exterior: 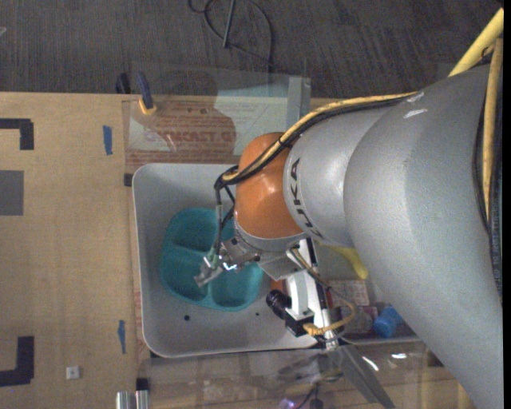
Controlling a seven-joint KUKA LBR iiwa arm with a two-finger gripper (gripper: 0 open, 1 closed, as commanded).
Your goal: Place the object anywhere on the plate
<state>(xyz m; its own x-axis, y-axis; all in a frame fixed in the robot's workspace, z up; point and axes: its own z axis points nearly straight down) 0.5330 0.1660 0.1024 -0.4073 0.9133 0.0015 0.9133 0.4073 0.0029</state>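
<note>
Fixed overhead view, slanting onto bin (152,240)

Robotics lab, industrial arm (399,200) over a white bin (152,240), taped cardboard bench (64,240), loose cables (231,24)

Loomed across the right half, the grey arm (399,208), its orange band (267,196) hanging over the white bin (152,240) and closing off the bin's right side from above. Sat in the bin's middle, a teal divided plate (188,256), partly covered on its right by the wrist and the gripper (209,275). Remained open along the bin's left wall and near-left corner a strip of bare white floor. Blocked the far side by a clear panel (223,112). Crowded the right bin under the arm with a blue object (386,322) and other small things, hard to tell apart.
</note>
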